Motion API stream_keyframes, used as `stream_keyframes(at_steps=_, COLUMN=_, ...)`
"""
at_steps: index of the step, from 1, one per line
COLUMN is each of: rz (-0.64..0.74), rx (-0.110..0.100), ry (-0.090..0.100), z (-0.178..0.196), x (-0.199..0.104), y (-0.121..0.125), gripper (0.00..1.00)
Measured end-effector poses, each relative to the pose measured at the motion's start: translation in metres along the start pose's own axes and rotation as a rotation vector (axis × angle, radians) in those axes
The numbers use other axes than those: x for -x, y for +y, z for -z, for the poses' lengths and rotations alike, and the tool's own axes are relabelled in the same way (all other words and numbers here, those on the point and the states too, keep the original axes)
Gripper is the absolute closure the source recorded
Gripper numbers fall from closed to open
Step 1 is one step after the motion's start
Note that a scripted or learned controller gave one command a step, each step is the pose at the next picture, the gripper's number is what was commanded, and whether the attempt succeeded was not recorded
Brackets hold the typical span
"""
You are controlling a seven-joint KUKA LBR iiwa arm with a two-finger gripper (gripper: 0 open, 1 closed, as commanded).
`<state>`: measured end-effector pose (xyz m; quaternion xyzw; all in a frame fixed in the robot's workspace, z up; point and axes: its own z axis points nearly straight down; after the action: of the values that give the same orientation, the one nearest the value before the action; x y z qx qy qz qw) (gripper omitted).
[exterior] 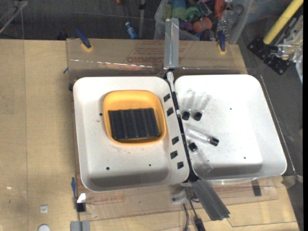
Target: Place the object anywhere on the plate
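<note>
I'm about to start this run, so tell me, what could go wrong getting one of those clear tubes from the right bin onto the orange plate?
1. The clear tubes are see-through on the white right bin, with only their black caps standing out; a grasp could miss.
2. They lie clustered near the divider, so fingers may knock neighbours or hit it.
3. The orange plate already carries a dark ridged block, leaving mostly rim bare; a round tube might roll off.

Light wooden tabletop (33,129) under bright, even light. Behind it, dark grey carpet floor (72,8). Clear plastic tub (202,6) of colourful toys at top centre. Yellow pole (287,12) leaning at top right. Blue clamps (84,41) on the tabletop's back edge.
</note>
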<state>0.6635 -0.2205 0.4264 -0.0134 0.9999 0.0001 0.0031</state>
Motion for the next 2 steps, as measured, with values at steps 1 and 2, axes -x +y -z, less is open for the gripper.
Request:
stream_keyframes(at_steps=1, rz=0.106, rx=0.001, ry=0.002, z=-0.019, x=0.004, y=0.0, gripper=1.0)
stream_keyframes(at_steps=2, rz=0.2, rx=-0.001, ry=-0.004, z=0.004, x=0.005, y=0.0, gripper=1.0)
